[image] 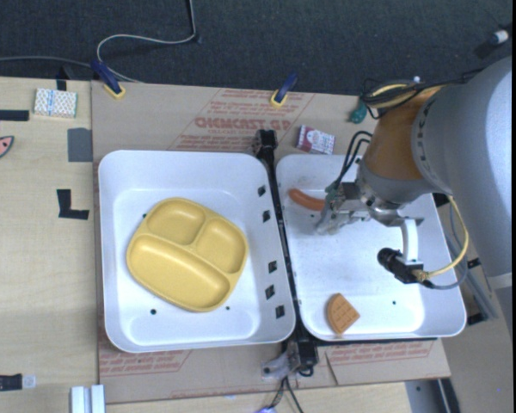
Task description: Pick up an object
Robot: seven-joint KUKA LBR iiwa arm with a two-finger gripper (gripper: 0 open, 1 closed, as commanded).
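Gripper (334,218) lowered into the right bin (430,321) just beside the sausage (305,200), finger state indiscernible; nothing lifted yet, cracker (342,313) untouched, so the pick remains.

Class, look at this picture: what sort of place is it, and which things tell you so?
Probably a robot test bench: a robot arm over two white bins, toy food like a sausage, and cardboard clamped down.
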